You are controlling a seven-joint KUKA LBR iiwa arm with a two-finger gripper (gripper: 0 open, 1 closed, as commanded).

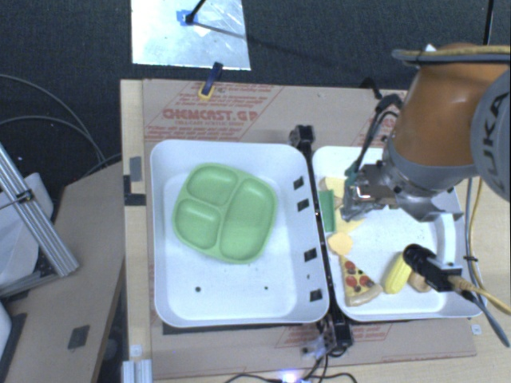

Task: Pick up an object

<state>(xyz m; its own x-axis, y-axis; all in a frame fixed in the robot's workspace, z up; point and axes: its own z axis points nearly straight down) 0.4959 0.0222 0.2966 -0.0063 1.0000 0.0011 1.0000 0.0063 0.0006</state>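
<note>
bins (239,154): smooth white plastic, faint sheen
divided plate (225,211): pale green plastic — matt, smooth
bench board (211,110): brown cardboard-like sheet, printed red, dull
arm (451,110): glossy orange band — grey shell beside it
pizza slice (358,281): toy-like plastic, smooth
floor sheet (190,22): shiny, silvery

Grey arm (487,134) with broad orange band (443,106), black cables, metallic end effector (355,202)

bench (96,214): tan | on it: cardboard sheet (215,106), apparently under two white bins (231,154)
</note>
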